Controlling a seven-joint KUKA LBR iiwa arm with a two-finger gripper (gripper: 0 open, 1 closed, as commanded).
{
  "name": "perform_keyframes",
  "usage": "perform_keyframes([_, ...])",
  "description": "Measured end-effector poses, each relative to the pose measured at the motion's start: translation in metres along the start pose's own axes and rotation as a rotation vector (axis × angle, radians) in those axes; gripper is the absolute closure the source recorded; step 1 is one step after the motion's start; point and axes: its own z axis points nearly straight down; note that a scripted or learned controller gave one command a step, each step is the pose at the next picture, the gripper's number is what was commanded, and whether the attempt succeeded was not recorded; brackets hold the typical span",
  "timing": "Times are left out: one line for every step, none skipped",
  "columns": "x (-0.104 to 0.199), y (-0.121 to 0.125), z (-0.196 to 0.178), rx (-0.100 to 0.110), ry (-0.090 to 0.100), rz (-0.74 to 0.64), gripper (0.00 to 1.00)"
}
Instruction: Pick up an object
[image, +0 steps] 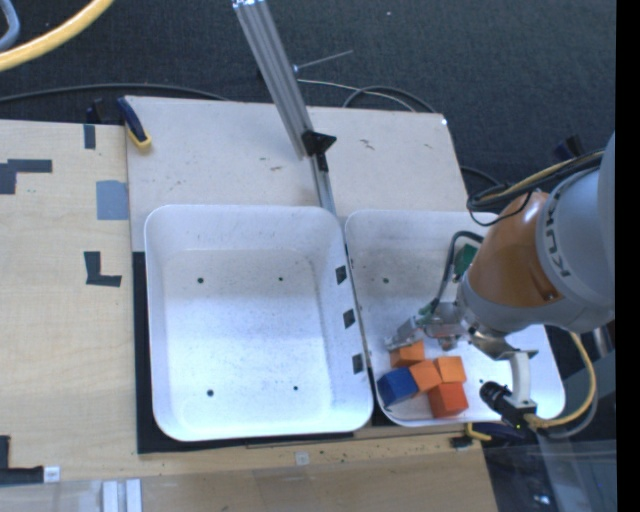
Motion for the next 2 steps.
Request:
perform_keyframes([0.002, 0.0, -0.009, 0.004, 0.002, -0.006, 1.0])
perform_keyframes([0.071, 0.055, -0.1, 0.001, 0.002, -0.012, 1.0])
